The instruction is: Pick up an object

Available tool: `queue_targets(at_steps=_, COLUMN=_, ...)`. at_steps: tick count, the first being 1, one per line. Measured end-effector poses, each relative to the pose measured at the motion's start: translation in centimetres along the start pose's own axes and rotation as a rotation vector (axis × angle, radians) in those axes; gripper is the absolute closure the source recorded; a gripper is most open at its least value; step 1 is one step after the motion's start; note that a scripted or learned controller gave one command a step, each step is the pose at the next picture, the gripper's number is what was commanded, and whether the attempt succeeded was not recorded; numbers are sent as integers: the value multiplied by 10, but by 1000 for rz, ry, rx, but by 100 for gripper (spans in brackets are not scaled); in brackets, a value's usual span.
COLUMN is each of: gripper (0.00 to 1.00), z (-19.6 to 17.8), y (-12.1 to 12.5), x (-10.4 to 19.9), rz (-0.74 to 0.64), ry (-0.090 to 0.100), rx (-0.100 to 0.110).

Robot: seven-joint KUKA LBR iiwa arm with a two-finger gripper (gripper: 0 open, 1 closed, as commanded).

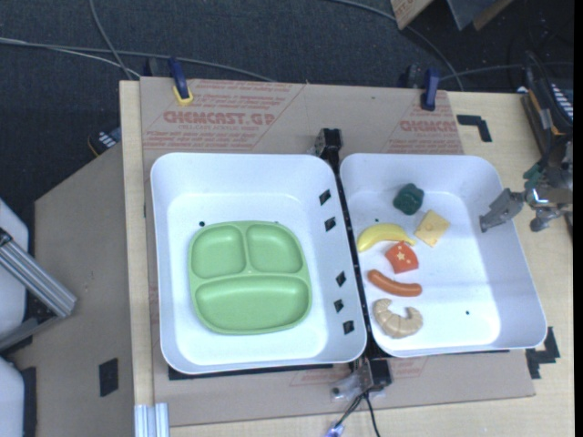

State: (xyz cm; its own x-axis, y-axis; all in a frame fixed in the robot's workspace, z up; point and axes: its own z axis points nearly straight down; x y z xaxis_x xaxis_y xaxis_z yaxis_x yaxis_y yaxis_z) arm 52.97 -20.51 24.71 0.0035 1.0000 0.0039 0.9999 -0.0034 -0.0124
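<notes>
Reading the red print on the cardboard sheet (228, 107) under the bins: "CHEMCAST GP" at 11 o'clock, repeated and partly cut off at 1 o'clock. Two clamps pin the sheet at the far edge, one blue-and-yellow clamp (180, 85) and one blue clamp (429, 87). Wooden bench (91, 235) beneath, dark carpet (73, 7) beyond with loose cables (109, 25) running across it.

Left bin (173, 189) holds a green divided plate (250, 276), three compartments, lying flat. Right bin (492, 271) holds the small toy foods, all grouped toward its 9 o'clock side: dark green piece (408, 198) at 12, yellow cheese wedge (433, 228) just beside it, banana (383, 236) touching or almost touching a red piece (403, 258) with a yellow mark, sausage (394, 285) below that, tan croissant (398, 319) at 6 o'clock.

Gripper (499, 210) sits at 3 o'clock over the right bin's rim, well apart from the foods, nothing between its fingers. Whether it's spread wide or narrow, cannot tell; view too small and blurry there.
</notes>
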Motion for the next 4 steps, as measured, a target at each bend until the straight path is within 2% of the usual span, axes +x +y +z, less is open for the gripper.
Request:
queue_targets(at_steps=1, gripper=0, z=-6, y=2, x=1, rz=-4, ry=-3, rx=-12)
queue_targets(at_steps=4, gripper=0, z=141, y=-10, x=6, rz=-4, ry=0, rx=-6)
